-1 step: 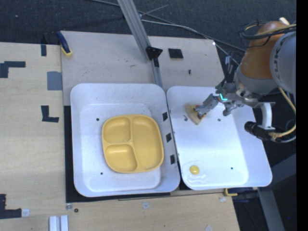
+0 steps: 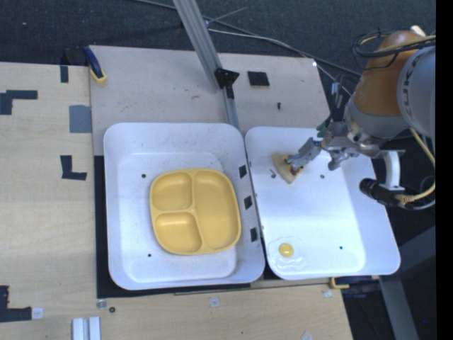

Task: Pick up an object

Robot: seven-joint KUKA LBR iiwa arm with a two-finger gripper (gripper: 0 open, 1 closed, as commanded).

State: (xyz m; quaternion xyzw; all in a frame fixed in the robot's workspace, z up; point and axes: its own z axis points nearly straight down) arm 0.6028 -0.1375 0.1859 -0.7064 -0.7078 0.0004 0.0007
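Can't tell the gripper's (image 2: pixel 297 163) state, just hanging right over a small tan object (image 2: pixel 285 168) in the right bin (image 2: pixel 354 211), fried egg toy (image 2: pixel 287 252) near its front edge, yellow divided plate (image 2: pixel 194 210) in the left bin (image 2: pixel 127 190).

Glossy yellow plastic tray (image 2: pixel 195 211), smooth white bins (image 2: pixel 127 147)

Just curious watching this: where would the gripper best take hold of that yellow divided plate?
Probably at the yellow divided plate's raised outer rim, coming straight down from above on the right edge nearest the arm. It lies flat in the left bin, so only the rim offers an edge.
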